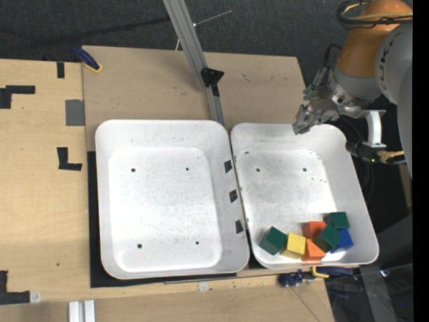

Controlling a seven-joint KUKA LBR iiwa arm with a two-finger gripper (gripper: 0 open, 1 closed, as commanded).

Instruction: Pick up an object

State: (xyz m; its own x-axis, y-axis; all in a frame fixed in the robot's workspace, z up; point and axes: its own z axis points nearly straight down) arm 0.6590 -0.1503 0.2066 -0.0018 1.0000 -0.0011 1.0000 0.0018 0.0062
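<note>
Several small blocks lie clustered in the near right corner of the right bin [268, 146]: a dark green block [273, 239], a yellow block [293, 245], an orange block [312, 237], a green block [336, 220] and a blue block [344, 239]. My gripper [303, 123] hangs over the far rim of the right bin, well away from the blocks. Nothing shows between its fingertips.
The left bin [161, 193] sits beside the right one on the wooden bench. A slanted metal pole [194, 45] runs from the top down to the gap between the bins. A blue-and-yellow clamp [88, 59] lies at the far left of the board.
</note>
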